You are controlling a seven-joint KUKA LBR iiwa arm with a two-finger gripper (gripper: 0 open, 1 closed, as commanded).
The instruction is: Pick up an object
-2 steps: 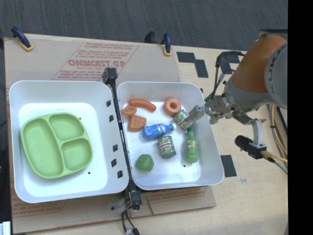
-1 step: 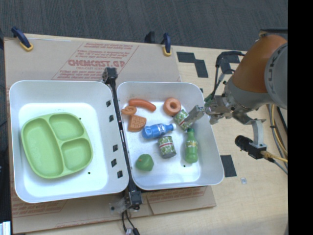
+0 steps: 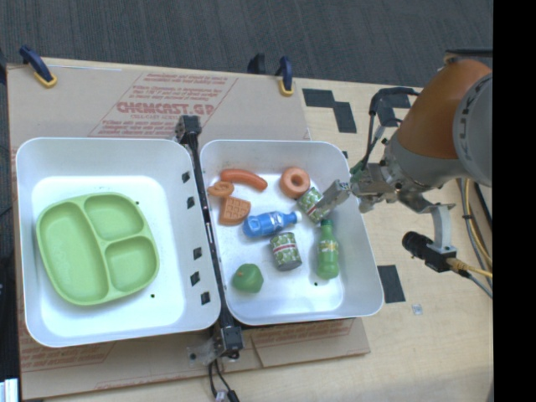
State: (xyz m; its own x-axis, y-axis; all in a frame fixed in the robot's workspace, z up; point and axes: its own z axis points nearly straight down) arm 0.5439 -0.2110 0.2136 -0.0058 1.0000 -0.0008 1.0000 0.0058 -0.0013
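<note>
small green can (image 3: 311, 203), tilted, right bin (image 3: 362, 287)

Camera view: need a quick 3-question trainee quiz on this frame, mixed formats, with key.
1. True or false: the green divided plate lies in the left bin.
2. Multiple choice: which item lies nearest the end effector? A) the green can by the donut B) the hot dog C) the blue bottle
3. Fill in: the green bottle lies in the ____ bin.

Key:
1. True.
2. A. The end effector sits at the upper right of the right bin, right beside that can.
3. Right.
</note>
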